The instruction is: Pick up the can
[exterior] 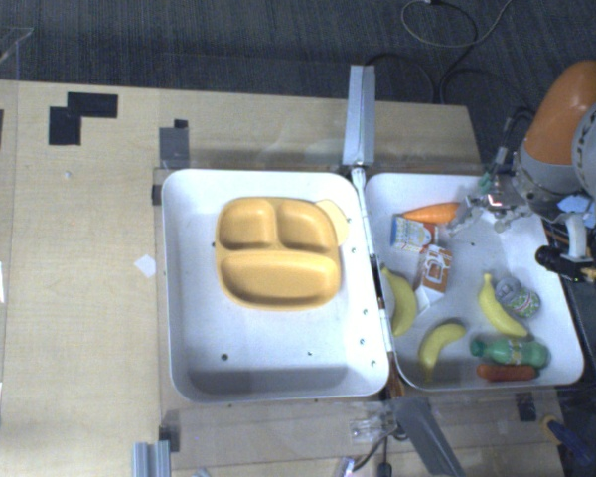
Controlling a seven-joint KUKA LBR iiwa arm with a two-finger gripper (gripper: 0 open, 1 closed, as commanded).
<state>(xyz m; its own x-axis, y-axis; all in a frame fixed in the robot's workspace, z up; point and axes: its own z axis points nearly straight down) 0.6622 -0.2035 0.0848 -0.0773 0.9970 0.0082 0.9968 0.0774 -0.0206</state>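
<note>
My gripper (492, 199) hovers over the right bin's (573, 358) far edge, just beside a carrot (432, 213); I cannot tell its opening. I see the can (517, 299) on its side nearer the front, touching a banana (498, 308).

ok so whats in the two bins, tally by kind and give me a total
Bananas: 3
Can: 1
Carrot: 1
Small cartons: 2
Green bottle: 1
Red item under the bottle, too hidden to identify: 1
Yellow divided tray: 1
Total: 10
</note>
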